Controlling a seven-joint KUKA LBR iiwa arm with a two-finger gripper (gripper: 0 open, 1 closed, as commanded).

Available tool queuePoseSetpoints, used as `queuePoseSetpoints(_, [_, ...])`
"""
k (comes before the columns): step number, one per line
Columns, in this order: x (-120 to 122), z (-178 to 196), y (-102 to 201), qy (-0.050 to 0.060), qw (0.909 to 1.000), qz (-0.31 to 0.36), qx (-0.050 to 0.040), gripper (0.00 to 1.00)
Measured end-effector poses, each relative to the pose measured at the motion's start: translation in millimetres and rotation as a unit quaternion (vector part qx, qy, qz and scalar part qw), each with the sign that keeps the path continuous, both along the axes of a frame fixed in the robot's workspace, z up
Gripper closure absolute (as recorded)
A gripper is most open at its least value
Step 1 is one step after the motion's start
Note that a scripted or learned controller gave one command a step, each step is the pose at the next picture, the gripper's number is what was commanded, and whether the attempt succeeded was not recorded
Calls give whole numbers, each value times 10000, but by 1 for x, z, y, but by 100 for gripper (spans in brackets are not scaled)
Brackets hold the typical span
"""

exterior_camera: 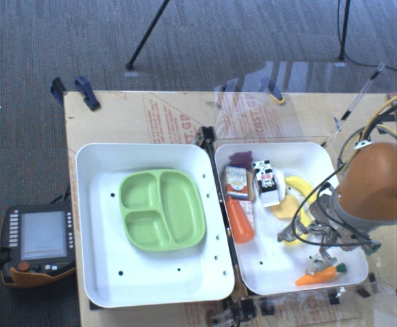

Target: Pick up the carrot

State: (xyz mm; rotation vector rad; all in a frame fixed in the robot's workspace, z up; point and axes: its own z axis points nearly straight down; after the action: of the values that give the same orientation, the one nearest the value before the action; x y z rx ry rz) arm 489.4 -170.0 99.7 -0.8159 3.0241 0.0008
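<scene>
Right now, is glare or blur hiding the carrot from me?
Camera view: no glare on the carrot, which reads soft but distinct at the right bin's front edge; the tool just above it is slightly blurred; reflections sit on the clear sheet behind the bins.

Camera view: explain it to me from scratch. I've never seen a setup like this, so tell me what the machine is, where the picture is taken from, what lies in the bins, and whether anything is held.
The picture comes from one fixed camera above a bench, looking down at a slant. The machine is a robot arm, grey with an orange band, reaching in from the picture's right. Its gripper, a two-finger claw, hangs low over the right bin, just above the carrot, which lies near that bin's front edge. I cannot tell whether the claw is open or shut, and nothing shows the carrot held. The right bin also has a banana, an orange bottle, a small carton and a black-and-white box. The left bin holds a green divided plate.
</scene>
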Motion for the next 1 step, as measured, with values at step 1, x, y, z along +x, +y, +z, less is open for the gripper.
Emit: queuePoseSetpoints(1, [1, 8, 4, 20, 10000, 34, 21, 100])
